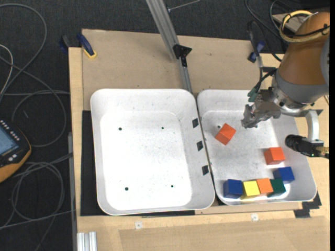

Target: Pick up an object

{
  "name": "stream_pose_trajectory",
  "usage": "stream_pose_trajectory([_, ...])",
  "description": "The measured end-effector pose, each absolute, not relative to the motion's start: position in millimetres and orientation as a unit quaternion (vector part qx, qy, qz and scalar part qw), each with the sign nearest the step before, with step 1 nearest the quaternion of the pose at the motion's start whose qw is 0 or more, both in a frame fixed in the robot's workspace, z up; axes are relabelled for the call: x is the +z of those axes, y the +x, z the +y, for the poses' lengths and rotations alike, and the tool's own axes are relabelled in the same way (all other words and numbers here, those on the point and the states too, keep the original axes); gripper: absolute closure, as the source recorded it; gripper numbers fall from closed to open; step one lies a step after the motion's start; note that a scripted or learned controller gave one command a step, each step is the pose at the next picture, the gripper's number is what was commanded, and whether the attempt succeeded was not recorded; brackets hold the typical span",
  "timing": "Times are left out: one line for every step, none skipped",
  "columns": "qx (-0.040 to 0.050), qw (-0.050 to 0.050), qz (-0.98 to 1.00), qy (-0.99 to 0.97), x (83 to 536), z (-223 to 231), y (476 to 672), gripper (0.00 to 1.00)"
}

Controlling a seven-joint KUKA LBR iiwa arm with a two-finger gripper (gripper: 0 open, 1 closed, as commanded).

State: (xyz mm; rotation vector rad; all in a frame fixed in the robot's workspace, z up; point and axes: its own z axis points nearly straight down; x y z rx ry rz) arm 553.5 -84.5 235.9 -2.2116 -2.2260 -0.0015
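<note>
Just left of the gripper (253, 118), whose opening I cannot tell, lies an orange block (225, 134); centre over it before descending.

Two bins are set side by side on the bench (157, 229). In the right bin (299, 195), one block (225, 133) is placed alone near the left wall, towards the far edge. A row of blocks (255, 187) is lined along the near edge, and two more blocks (278, 163) are placed by the right wall just behind that row. The gripper (250, 120) is positioned over the far part of this bin, just right of the lone block.
</note>
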Motion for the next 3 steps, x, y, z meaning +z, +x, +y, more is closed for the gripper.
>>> stream_pose_trajectory([-0.0015,0.0,-0.709,-0.705,229.3,-31.8,573.9,1.0])
stream_pose_trajectory([-0.0015,0.0,-0.71,-0.705,234.6,19.2,575.8,1.0])
stream_pose_trajectory([-0.0019,0.0,-0.71,-0.705,245.8,69.2,586.7,1.0])
